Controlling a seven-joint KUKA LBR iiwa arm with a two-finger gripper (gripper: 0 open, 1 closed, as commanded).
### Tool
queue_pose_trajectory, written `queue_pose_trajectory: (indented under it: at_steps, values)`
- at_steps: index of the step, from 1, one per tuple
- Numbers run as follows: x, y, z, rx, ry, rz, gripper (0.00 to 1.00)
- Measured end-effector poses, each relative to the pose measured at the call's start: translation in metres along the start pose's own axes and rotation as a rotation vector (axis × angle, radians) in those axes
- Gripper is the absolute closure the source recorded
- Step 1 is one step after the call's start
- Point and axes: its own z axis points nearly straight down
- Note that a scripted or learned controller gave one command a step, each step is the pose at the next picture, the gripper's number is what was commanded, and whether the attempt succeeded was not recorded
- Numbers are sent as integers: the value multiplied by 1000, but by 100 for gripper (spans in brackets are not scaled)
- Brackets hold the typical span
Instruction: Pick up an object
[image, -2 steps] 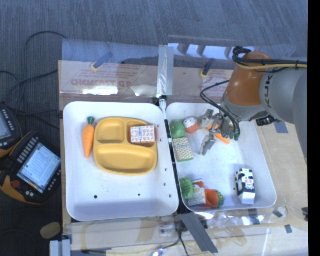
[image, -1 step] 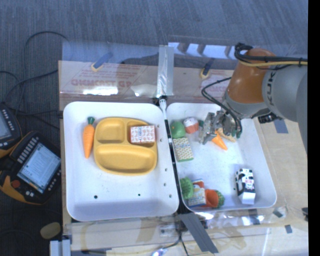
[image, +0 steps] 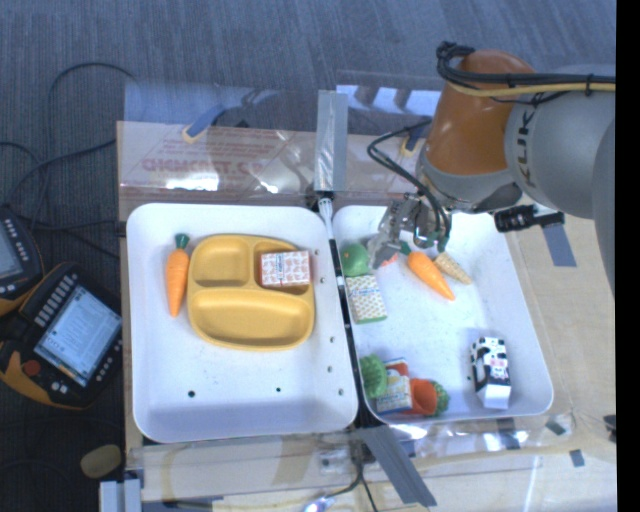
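Lying in the right white bin (image: 527, 330), near its far end, an orange toy carrot (image: 431, 275) points diagonally, with a small pale cone-shaped piece (image: 452, 267) just beside it. The gripper (image: 410, 232) hangs just above and left of the carrot; whether its fingers are spread or closed cannot be told. Left of it sit a green round toy (image: 353, 259) and a patterned packet (image: 365, 297). Nearer the camera are a black-and-white carton (image: 490, 372) and a cluster of toy vegetables (image: 400, 385). The left white bin (image: 160, 390) holds a yellow divided tray (image: 240, 315) carrying a small box (image: 284, 269), with another carrot (image: 177, 275) beside the tray.
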Motion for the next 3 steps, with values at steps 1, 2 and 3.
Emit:
queue_pose_trajectory:
  at_steps: [1,2,3]
  values:
    - [-11,23,-77,1,-1,95,100]
    - [-8,-83,71,3,2,-13,100]
    - [55,-17,-33,0,1,13,100]
